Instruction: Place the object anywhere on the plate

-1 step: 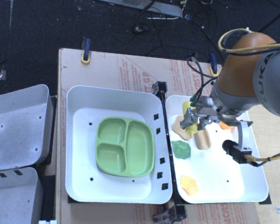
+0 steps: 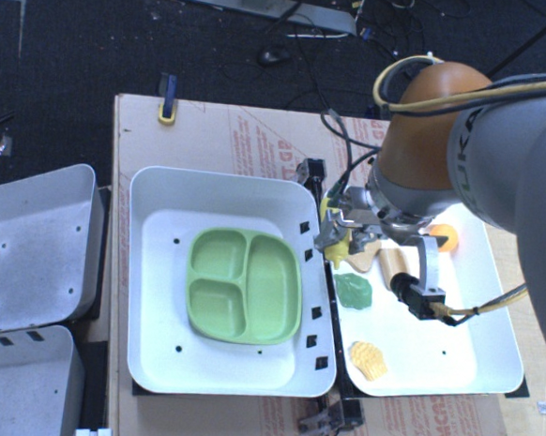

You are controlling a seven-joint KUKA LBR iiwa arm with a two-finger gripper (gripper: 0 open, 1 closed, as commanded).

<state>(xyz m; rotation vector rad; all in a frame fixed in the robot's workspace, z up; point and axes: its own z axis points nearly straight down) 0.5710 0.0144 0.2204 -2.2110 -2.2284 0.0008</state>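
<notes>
Reaching in from the right, the arm (image 2: 505,137) hangs over the far left corner of the right bin (image 2: 488,361), its orange band uppermost and its gripper (image 2: 347,239) low beside the wall that parts the two bins. Whether the fingers are open or closed cannot be told; the wrist housing and cables cover them, and no item is seen between them.

Left bin (image 2: 141,343): it carries a green plate (image 2: 245,286) with three compartments, lying flat near the bin's middle. Nothing rests on the plate.

Right bin: several small objects lie loose on its floor. A yellow piece (image 2: 335,252) sits directly beneath the gripper, touching or just beside it; which cannot be told. A flat green item (image 2: 353,290) lies just near of that, close to the dividing wall. A tan cylinder (image 2: 394,262) lies to the right of the green item, partly under the arm's black fitting. An orange item (image 2: 443,239) shows farther right, mostly hidden behind the wrist. A ridged yellow item (image 2: 367,359) lies at the near left of the bin, well apart from the gripper.

Both bins stand on a cardboard-covered surface (image 2: 214,128). A yellow-and-blue clamp (image 2: 168,101) grips its far edge. Further white trays (image 2: 27,240) lie off to the left.
</notes>
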